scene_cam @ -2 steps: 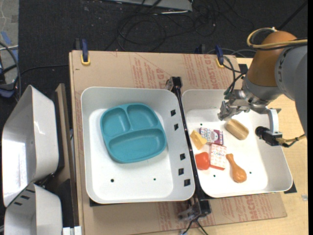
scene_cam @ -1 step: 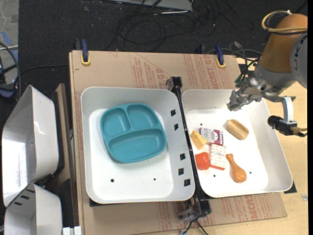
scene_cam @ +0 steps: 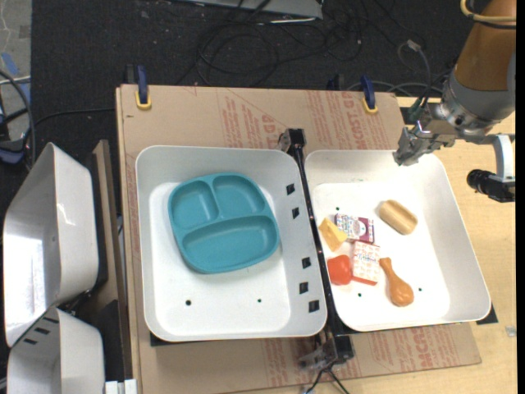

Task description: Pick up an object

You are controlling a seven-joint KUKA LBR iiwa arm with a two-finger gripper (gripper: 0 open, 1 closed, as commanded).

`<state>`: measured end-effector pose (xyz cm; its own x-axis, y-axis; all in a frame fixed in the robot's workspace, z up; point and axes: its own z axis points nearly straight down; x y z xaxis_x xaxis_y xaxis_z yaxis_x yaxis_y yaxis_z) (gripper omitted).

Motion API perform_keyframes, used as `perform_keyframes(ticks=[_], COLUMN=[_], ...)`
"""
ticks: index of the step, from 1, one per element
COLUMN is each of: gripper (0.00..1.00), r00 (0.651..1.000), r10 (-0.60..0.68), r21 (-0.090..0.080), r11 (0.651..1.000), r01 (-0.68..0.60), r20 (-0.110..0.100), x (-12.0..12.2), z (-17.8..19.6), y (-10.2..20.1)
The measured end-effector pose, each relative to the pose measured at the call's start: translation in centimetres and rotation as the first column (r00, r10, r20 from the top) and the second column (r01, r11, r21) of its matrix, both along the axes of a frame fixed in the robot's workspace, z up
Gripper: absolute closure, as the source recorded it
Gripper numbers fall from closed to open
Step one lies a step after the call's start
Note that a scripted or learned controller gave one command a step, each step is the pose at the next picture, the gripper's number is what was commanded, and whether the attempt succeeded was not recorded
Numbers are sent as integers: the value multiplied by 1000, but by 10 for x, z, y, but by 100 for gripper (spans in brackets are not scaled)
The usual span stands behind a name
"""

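Approach step, by my reading — pincer [scene_cam: 408, 156] hangs over the right bin's [scene_cam: 459, 212] far edge, its state impossible to tell. Bread roll [scene_cam: 397, 216] lies nearest; next, descend onto it.

Cardboard-topped bench [scene_cam: 246, 109] (clamped at back edge); two white bins, left [scene_cam: 156, 302] and right [scene_cam: 459, 212], side by side.

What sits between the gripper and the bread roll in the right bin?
Nothing: in the camera view only bare white bin floor separates the gripper from the bread roll.
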<state>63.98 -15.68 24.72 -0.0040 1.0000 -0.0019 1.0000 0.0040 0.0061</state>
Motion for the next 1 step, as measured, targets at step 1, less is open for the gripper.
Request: perform_keyframes(ticks=[1], gripper=[100], r00=[1000], r10=[0], r21=[0], r11=[1000], r01=[0], r20=[-1], x=[1], z=[28], y=[0])
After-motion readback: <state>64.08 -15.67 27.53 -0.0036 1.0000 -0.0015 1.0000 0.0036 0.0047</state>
